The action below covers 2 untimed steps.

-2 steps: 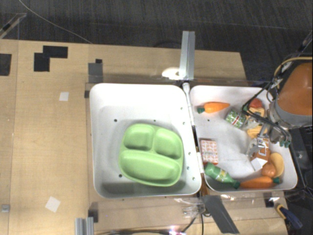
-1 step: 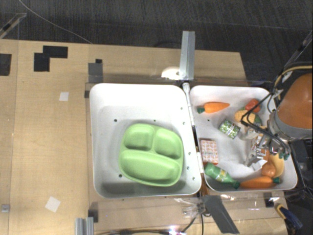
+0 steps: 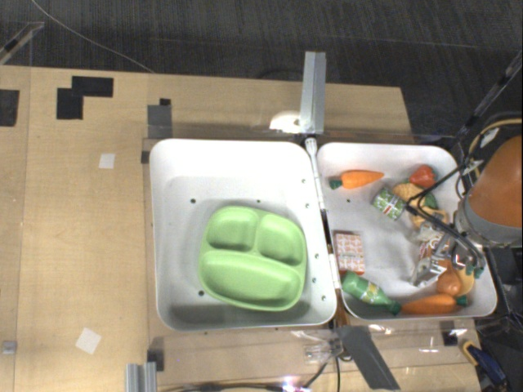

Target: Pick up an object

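The counter [image 3: 73, 243] under me was pale wood-coloured board, flat and matte, with a few black block-shaped marks near its far left corner and two small pale squares stuck to it further down. Beyond its far edge lay dark ribbed carpet [image 3: 204, 15] with a thin cable trailing across it. Two shallow white bins sat side by side, their rims touching along a metal rail that ran up to a grey upright post [image 3: 314, 92]. The left bin [image 3: 176, 178] was smooth moulded plastic with rounded corners, and in it lay a light green divided plate [image 3: 253, 257], glossy, with two small compartments above one long one. The right bin [image 3: 364, 264] held the clutter: an orange carrot [image 3: 360, 179] near the far edge, a red tomato-like piece [image 3: 422, 175] beside a yellowish item, a small green-and-white can [image 3: 387, 202] lying tilted, a flat pink patterned card [image 3: 349, 251], a green bottle [image 3: 366, 291] on its side at the near rim, and a second carrot [image 3: 428, 305] along the near right corner. My tool [image 3: 433, 261] hung low over the right side of that bin, just beside a round orange fruit [image 3: 448, 282], amid black cabling; whether it was open or closed I could not tell, and I could see nothing between its tips. My orange band [image 3: 498, 194] showed at the right edge.
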Available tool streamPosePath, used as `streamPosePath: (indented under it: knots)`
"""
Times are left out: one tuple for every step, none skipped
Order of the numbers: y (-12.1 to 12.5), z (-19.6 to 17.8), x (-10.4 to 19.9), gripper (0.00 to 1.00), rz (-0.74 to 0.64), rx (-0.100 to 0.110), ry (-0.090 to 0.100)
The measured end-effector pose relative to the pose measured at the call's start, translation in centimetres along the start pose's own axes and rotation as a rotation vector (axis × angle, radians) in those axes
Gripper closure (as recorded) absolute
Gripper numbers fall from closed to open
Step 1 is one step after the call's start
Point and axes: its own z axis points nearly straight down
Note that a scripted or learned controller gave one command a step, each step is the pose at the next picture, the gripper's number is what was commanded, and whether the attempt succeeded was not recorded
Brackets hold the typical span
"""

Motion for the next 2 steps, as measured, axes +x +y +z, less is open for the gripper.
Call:
streamPosePath:
  knots:
    - [0.10, -0.07, 1.79, 0.00, 0.050, 0.001, -0.002]
    - [1.08, -0.09, 2.11, 0.00, 0.041, 0.003, -0.002]
